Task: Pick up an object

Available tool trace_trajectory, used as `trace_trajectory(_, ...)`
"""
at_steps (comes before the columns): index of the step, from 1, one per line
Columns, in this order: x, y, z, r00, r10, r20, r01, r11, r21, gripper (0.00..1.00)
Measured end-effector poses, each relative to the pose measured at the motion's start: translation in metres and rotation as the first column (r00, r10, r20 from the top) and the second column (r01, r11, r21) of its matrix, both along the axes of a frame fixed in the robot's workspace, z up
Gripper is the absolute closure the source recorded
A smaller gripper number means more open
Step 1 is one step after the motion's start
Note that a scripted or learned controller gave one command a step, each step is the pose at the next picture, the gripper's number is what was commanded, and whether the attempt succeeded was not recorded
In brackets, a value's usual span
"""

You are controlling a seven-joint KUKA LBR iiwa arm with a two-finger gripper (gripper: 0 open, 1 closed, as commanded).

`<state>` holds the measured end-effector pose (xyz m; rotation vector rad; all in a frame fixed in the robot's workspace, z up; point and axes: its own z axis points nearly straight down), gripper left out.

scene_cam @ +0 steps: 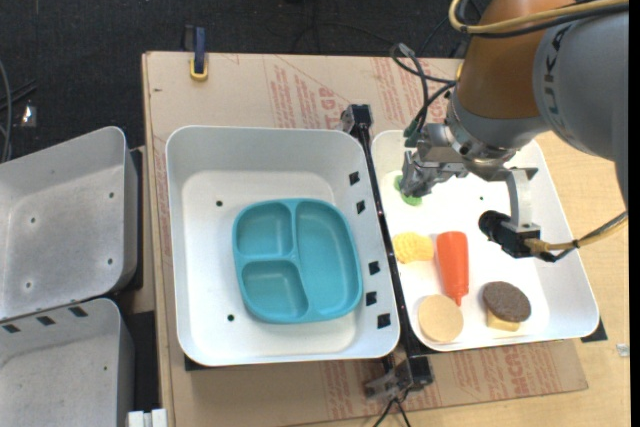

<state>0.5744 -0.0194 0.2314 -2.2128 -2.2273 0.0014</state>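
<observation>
While the arm (540, 65) reaches in from the right, it hangs over the back half of the right bin (575, 300), wrist low, grey body with orange band blocking much of that bin's rear. Landmark for all places: the right bin.

Left bin (190, 215) sits touching the right bin's left wall; inside it a teal divided tray (297, 260), three compartments, nothing in them.

Gripper (418, 177) is at the right bin's back-left corner, pointing down and left. Whether the pincer is apart or together I cannot tell; the wrist hardware hides it. A small green object (411, 193) peeks out right under the tip, touching or nearly touching it; contact unclear, not visibly between anything.

Other candidates, all in the right bin's front half, toward the viewer from the gripper:
- orange carrot-like piece (453, 263), long axis running front-to-back, centre-front.
- brown-topped round piece (505, 303), front-right.
- tan disc (440, 318), front-left, just beside the carrot's near end.
- yellow piece (412, 247), left wall, just beside the carrot.

Judgement: green object is the likely target, directly below the pincer, so the coming move turns on a short straight descent, not sideways travel. Nothing lifted yet. Risk: corner wall crowds the approach.
</observation>
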Motion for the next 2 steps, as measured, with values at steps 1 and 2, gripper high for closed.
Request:
trace_trajectory(1, -0.017, 0.054, 0.006, 1.0, 0.0, 0.0, 0.0, 1.0, 0.0, 1.0)
trace_trajectory(2, -0.025, 0.104, -0.006, 1.0, 0.001, 0.0, -0.001, 1.0, 0.0, 1.0)
